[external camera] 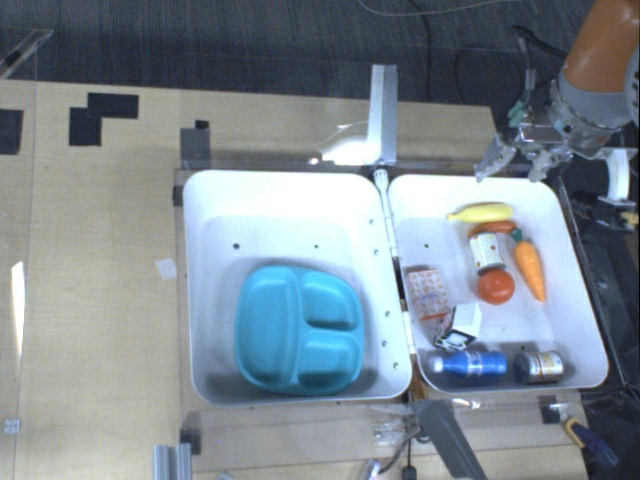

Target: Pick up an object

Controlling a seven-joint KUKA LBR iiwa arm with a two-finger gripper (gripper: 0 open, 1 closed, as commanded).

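My gripper (518, 164) hangs above the far rim of the right bin (570, 230), open, with nothing between its spread fingers. Just in front of it inside the bin lies a yellow banana (482, 212). Below the banana come a small jar with an orange label (488, 250), a red tomato (495, 286) and an orange carrot (529, 268). A patterned packet (428, 292) rests by the bin's left wall. Along the near wall lie a black-and-white tag (456, 338), a blue bottle (470, 364) and a dark can (540, 366).
The left bin (215, 218) holds a blue divided plate (298, 328) in its near half. A metal post (384, 113) stands behind the seam between the bins. Cables run across the dark floor at the back and right.
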